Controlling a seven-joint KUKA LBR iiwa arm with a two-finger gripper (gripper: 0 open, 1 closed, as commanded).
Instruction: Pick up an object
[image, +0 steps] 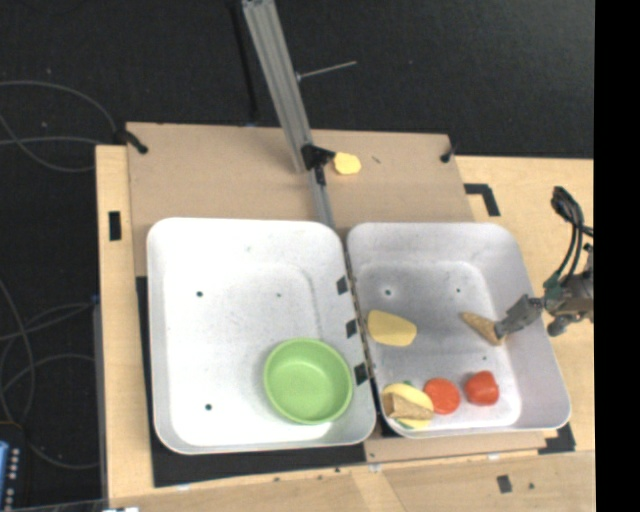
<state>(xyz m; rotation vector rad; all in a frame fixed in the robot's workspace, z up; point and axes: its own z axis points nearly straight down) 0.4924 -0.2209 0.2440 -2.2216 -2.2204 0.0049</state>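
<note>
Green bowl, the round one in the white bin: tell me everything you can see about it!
The round green bowl looks like smooth, matte plastic in light lime green. It has a thick rim and a slightly darker flat bottom. It sits upright, mouth up, with nothing inside. It rests on the floor of the left shallow white bin, near the front right corner, close to the dividing wall.

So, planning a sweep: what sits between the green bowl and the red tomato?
Camera view: a yellow-and-tan piece between green bowl and red tomato, past the bin wall.
</note>
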